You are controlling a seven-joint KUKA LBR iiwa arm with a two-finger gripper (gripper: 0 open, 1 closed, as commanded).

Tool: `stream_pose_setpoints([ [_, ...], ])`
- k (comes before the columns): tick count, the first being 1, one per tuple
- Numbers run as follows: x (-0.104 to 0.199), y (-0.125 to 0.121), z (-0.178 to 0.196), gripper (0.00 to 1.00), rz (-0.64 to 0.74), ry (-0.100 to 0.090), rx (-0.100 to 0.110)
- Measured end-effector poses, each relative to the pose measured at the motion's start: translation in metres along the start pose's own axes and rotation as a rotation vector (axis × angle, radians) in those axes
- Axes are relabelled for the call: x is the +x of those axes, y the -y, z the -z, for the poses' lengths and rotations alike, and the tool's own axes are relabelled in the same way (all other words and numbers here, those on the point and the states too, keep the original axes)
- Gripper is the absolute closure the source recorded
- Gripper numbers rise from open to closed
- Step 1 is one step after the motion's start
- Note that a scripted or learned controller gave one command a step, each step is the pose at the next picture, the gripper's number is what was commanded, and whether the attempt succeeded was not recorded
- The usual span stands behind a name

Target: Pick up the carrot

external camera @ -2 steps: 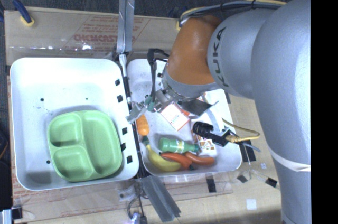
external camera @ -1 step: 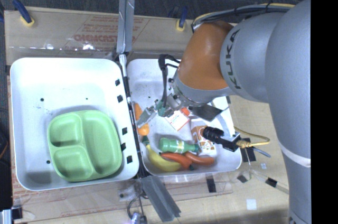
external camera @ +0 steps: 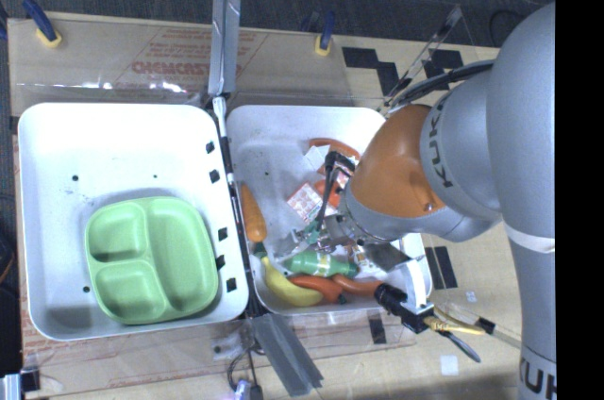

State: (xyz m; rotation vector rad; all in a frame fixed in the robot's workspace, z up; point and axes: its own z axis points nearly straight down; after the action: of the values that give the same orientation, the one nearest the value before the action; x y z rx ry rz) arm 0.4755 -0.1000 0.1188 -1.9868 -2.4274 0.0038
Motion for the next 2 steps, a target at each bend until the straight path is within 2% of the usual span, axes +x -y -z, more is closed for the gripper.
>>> stream_pose_setpoints([
  [1, -0.0053, -0.0399, -0.0274, 0.00, -0.001, 0.001, -0.001],
  [2, -0.0048, -0.0399, -0.0179, 1.00, 0.003, -0.001, 0.001],
])
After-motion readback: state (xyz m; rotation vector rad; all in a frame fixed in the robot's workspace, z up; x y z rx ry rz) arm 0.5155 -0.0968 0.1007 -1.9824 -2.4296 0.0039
